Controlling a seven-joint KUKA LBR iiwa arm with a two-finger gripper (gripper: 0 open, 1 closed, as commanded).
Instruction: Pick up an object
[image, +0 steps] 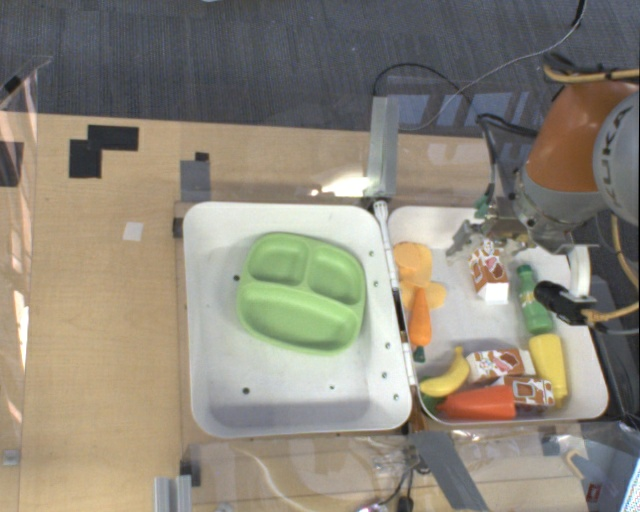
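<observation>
Camera view puts the gripper (488, 232) just above the small carton (488, 272); you can't tell its grip state; take the light, crushable carton across its flat sides

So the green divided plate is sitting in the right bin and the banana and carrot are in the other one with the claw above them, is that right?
Not quite. The camera view shows the green divided plate in the left bin, not the right one. The banana and carrot do lie in the other bin, the right bin, with the claw above its far end.
</observation>
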